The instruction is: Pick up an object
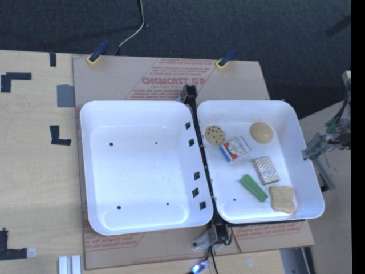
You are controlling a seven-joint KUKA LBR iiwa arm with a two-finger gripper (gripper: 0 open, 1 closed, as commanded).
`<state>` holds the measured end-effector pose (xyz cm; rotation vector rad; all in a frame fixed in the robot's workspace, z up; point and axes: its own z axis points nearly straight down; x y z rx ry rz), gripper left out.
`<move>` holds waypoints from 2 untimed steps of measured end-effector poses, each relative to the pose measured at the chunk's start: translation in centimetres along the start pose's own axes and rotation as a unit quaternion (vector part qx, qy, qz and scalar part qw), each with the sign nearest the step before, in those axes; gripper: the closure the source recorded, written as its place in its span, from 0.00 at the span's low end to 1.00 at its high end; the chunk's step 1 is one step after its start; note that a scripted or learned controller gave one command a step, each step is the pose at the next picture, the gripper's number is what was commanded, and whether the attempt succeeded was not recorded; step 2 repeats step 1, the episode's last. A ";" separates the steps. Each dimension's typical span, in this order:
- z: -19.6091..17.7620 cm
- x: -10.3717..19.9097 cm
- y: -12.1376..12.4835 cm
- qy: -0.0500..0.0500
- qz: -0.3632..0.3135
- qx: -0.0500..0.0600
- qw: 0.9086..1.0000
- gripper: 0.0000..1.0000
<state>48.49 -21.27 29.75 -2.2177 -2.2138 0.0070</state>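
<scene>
The left bin (137, 164) holds nothing to grasp; the right bin (288, 116) holds the candidates: a tan bun (261, 132), a cookie (214, 134), a green block (253, 187). The pick looks not yet begun, and the gripper (319, 147) sits outside the right rim, its opening too unclear to tell; next it must reach over one piece and descend

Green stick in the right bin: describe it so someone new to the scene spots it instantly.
Start at the right bin of the two white ones. In its near half, a green stick lies diagonally, between the patterned box and the bin's front edge, left of the tan sponge-like block. It is the only green item and the only long, narrow one there.
</scene>
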 end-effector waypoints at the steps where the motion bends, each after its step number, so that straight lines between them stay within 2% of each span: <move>1: -0.3 0.0 5.5 -0.002 -0.003 -0.005 1.000 1.00; 2: -0.3 0.0 5.5 -0.002 -0.003 -0.005 1.000 1.00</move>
